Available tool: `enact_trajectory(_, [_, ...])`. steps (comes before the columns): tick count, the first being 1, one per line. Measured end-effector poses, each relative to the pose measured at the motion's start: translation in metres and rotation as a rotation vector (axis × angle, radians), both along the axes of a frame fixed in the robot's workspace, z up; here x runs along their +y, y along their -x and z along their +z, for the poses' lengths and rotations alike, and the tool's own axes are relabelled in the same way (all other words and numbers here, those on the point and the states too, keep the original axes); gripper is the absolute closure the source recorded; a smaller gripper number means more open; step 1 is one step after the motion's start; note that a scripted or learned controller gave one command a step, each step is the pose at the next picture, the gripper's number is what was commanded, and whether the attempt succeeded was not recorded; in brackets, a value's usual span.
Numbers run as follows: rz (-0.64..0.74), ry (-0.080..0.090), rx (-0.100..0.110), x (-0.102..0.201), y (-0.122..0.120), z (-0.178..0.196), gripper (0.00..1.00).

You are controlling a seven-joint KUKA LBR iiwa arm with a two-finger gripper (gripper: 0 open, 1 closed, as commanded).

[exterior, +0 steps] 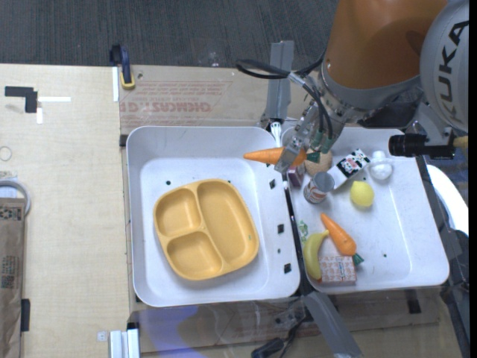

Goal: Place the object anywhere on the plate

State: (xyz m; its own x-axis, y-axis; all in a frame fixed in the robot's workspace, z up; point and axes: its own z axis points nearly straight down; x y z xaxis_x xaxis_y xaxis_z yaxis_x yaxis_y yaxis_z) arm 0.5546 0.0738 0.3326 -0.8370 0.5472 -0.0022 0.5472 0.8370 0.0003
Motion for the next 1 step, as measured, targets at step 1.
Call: enact_trajectory(1, [0.083,-0.001,0.005,0.0534,0.0118,-0.2295,1.00])
